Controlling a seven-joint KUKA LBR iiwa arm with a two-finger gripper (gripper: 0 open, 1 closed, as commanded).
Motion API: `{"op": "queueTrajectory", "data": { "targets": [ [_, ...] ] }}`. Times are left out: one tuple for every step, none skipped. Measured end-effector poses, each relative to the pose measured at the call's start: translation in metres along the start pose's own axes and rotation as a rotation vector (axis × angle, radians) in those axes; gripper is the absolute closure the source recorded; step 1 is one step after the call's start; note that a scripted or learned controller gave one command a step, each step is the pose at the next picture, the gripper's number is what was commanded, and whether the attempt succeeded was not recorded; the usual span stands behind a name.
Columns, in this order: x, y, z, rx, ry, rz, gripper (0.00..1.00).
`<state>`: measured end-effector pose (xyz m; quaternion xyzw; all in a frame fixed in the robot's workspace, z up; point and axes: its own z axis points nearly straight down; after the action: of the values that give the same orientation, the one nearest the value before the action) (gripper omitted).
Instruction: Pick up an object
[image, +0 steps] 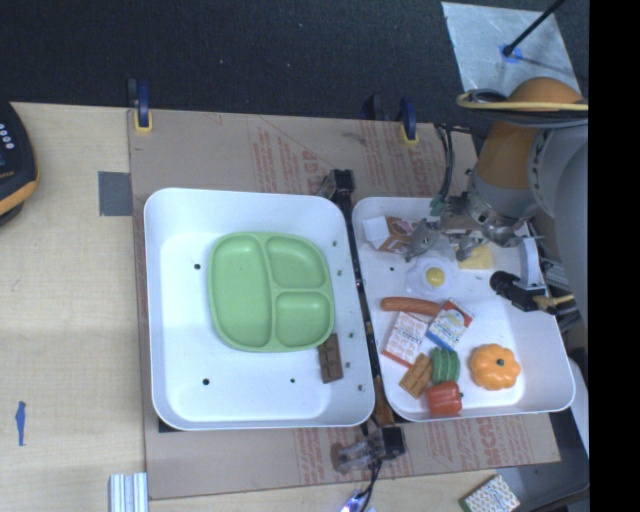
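Observation:
My gripper (441, 241) hangs low over the back of the right bin (560, 385), reaching in from the right. Just in front of it lies a fried egg (434, 276), and a yellow cheese slice (479, 258) lies to its right. A bacon piece (392, 231) lies to its left at the bin's back corner. Nearer the front are a sausage (409, 304), a red-and-white packet (404, 338), a small packet (449, 323), an orange pumpkin (494, 366), a green pepper (445, 363), a red pepper (444, 399) and an orange wedge (416, 375). Nothing shows between the fingers.
The left bin (175, 380) holds a green divided plate (271, 291) and a brown bar (329, 358) near its right wall. The bins stand side by side on brown cardboard (250, 150). A dark device (12, 160) sits at the far left of the bench.

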<state>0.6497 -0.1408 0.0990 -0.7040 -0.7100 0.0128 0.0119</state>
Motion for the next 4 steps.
{"op": "queueTrajectory", "data": {
  "targets": [
    [-0.066,-0.054,0.01,-0.028,0.0,0.01,0.0],
    [-0.071,0.009,0.006,-0.038,0.0,0.003,0.0],
    [-0.073,0.008,-0.009,-0.039,-0.003,0.002,1.0],
    [-0.072,0.007,-0.008,-0.037,-0.002,0.0,0.0]
  ]
}}
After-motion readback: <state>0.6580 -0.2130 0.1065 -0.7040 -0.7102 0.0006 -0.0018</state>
